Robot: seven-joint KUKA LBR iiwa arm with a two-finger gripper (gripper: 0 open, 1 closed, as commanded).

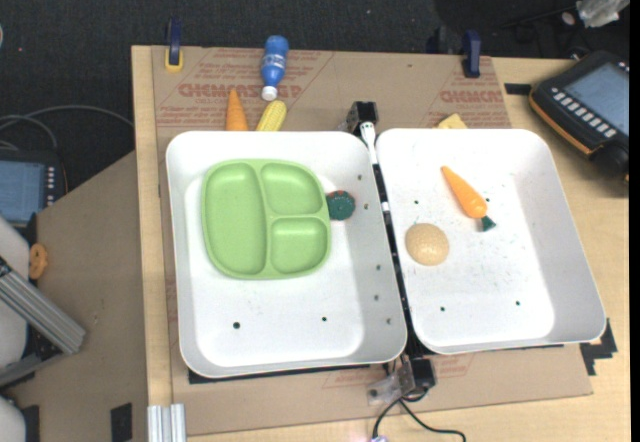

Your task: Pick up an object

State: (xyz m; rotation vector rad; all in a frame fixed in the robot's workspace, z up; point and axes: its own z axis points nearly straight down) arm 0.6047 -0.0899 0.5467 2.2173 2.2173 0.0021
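A tan cardboard-covered bench [300, 70] stands on dark carpet, with cables at the left edge and a tablet [590, 110] at upper right. Two glossy white bins sit side by side at centre. The left bin [280, 330] holds a smooth green three-compartment plate [266, 218] with a small teal piece [341, 205] just beside it. The right bin [520, 280] holds a tapered carrot [465, 194] and a round beige ball [428, 244]. The arm's end effector cannot be told.
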